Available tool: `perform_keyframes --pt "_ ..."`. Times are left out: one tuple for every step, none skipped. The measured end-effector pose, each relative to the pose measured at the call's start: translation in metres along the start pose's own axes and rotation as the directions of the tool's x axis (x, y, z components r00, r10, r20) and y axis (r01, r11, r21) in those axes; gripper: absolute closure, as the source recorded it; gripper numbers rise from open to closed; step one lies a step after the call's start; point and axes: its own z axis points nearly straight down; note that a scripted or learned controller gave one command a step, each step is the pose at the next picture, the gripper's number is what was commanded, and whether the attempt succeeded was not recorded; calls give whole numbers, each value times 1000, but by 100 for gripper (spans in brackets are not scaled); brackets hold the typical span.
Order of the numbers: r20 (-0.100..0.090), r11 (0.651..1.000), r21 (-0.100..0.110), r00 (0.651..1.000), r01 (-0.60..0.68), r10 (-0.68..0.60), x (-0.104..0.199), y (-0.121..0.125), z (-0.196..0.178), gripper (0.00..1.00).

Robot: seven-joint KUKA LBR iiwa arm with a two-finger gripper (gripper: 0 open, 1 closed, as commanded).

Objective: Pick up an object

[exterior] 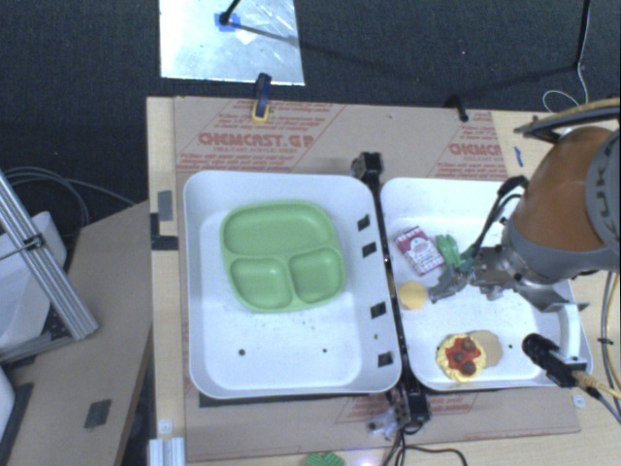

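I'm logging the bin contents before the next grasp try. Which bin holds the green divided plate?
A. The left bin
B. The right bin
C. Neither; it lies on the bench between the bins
A: the green divided plate lies inside the left bin, while the right bin holds small items such as the toy pizza and the red-and-white packet.

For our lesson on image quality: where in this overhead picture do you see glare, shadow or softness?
Camera view: the shiny sheet beyond the bench catches bright glare; the left bin and right bin look evenly lit, with a soft shadow beside the green tray; the gripper and small items such as the red packet look slightly soft; the dark floor shows little detail.
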Motion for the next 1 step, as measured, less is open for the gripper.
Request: perform_keyframes --pt "-3 1000 5 1000 4 -4 -7 -7 108 0"
